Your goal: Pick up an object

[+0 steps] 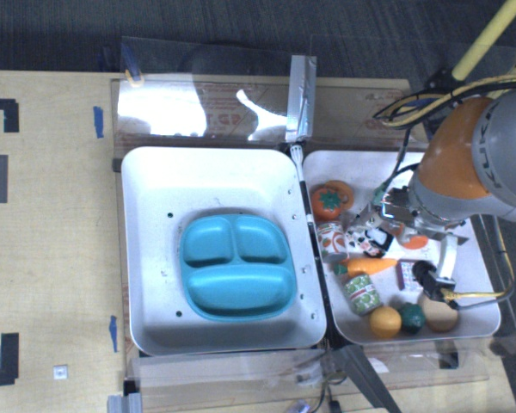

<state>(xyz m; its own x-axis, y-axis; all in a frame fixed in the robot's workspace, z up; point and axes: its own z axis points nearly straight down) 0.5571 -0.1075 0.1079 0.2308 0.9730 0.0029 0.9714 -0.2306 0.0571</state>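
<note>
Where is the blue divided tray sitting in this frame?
The blue divided tray lies in the middle of the left white bin, across the divider from the right bin's clutter of toy food.

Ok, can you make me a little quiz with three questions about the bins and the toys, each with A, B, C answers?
1. Where is the blue tray?
A. In the left bin
B. In the right bin
C. On the wooden bench

2. How many sections does the blue tray have?
A. One
B. Three
C. Six

3. Where is the gripper right now?
A. Over the blue tray
B. Low over the toy pile in the right bin
C. Outside both bins

Answers:
1. A, the tray lies in the middle of the left bin.
2. B, two small sections sit above one wide one.
3. B, the arm reaches in from the right and its end is down among the toys, near the tomato and the carrot.
</note>
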